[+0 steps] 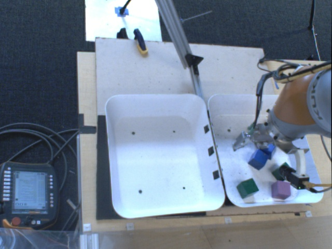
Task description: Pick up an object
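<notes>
The gripper [248, 139] hangs low over the right bin [228, 110], its metal fingers [239, 141] reaching left and down from the orange-banded wrist, but from this slant I cannot tell whether they stand apart or together, and nothing shows between them. Just to its right and a little nearer lies the blue block [258, 158], tilted on one edge and partly tucked under the wrist; it looks the likeliest thing to lift. Nearer still sit a green cube [248, 188] by the bin's near rim, a purple block [280, 190] to its right, and a small dark green piece [283, 171] between the purple one and the wrist. All of these look like small, stiff, light toy blocks, probably foam or plastic, with nothing fragile about them. Their flat faces should take a pinch well, so I would close across two opposite flat sides, square to them and near the middle. The tilted blue block may roll or skid out if caught on a corner; the green cube sits flatter and more in the open. The left bin [155, 105] lies well apart, and a teach pendant [28, 193] rests at far left on the floor.
</notes>
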You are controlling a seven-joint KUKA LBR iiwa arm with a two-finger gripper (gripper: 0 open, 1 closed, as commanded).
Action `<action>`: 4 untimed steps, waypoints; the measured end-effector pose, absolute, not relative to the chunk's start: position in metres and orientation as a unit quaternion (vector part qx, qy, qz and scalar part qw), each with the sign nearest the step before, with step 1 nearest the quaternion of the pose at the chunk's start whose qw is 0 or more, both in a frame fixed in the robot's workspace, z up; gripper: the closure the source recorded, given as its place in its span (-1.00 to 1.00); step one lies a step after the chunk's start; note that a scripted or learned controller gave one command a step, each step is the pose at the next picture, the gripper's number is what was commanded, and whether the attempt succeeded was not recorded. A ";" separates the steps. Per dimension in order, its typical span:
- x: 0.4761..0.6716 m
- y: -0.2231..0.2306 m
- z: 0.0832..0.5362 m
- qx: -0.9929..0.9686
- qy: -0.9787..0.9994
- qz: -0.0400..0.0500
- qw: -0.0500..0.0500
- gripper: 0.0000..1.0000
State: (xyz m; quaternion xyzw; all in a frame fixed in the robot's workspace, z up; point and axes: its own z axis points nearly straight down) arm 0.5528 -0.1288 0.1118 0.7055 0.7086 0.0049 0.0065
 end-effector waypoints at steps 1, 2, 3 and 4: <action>0.549 -0.129 0.118 0.705 0.709 0.002 0.002 1.00; 0.544 -0.135 0.177 0.706 0.708 0.002 0.003 1.00; 0.537 -0.142 0.231 0.706 0.708 0.002 0.003 1.00; 0.539 -0.143 0.285 0.705 0.709 0.002 0.004 1.00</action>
